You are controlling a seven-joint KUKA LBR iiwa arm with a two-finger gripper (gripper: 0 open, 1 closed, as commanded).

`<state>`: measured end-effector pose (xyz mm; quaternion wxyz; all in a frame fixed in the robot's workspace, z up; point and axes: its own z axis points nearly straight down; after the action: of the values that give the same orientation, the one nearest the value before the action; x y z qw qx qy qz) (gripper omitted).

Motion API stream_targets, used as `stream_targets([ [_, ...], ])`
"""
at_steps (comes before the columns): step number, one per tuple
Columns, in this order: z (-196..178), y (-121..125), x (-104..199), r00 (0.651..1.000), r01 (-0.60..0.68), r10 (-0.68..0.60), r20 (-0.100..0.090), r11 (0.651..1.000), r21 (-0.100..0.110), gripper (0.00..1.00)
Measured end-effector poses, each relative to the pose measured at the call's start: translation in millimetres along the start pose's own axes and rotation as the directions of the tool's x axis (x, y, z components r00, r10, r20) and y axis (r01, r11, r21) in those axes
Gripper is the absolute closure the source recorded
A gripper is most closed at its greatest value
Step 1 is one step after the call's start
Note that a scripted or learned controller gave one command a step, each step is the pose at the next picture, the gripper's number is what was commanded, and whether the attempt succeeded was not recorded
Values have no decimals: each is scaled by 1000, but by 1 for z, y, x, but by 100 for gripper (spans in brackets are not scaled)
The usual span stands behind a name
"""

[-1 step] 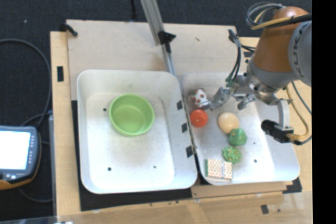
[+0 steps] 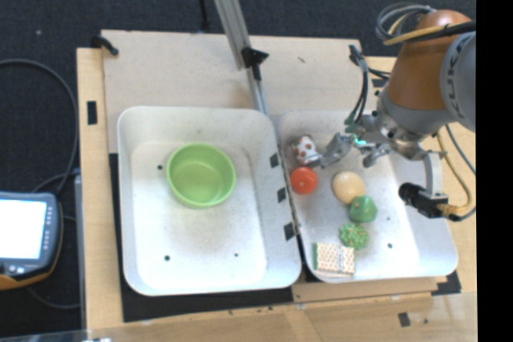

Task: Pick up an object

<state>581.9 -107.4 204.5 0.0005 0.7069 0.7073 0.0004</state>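
Overhead slanted view of a wooden bench (image 2: 192, 68) carrying two shallow white bins side by side. The left bin (image 2: 152, 260) holds a single light-green bowl (image 2: 201, 175), upright, set toward the bin's upper middle. The right bin (image 2: 417, 240) holds the candidate objects for picking: a small white item with red markings (image 2: 304, 146) near the bin's upper left corner; a red-orange round object (image 2: 304, 181) just below it, close to the wall shared with the left bin; a pale beige egg-shaped object (image 2: 348, 187) near the centre; a green round object (image 2: 362, 209) touching or nearly touching the beige one on its lower right; a darker green, bumpy, leafy-looking piece (image 2: 353, 235) just below that; and a flat patterned beige square (image 2: 333, 258) at the bin's near edge. The arm (image 2: 429, 76), grey with an orange band, enters from the right and hangs over the upper part of the right bin. Its gripper (image 2: 341, 148) points leftward, lying between the white-and-red item and the beige object, above and apart from the latter; the fingers appear spread with nothing between them, though the metal parts are small and partly blurred. A slanted aluminium post (image 2: 228, 0) rises from the bench behind the bins, and a screen (image 2: 24, 236) sits at the far left edge
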Motion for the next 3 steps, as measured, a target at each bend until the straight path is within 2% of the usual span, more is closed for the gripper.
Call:
stream_targets([
  [1, 60, -9, 2, 1000, -1, 1, 1, 1000, 7, 0],
  [2, 101, -6, -1, 1000, -2, 2, 4, 1000, -8, 0],
  [3, 92, -7, -1, 1000, -7, 7, 2, 1000, -4, 100],
])
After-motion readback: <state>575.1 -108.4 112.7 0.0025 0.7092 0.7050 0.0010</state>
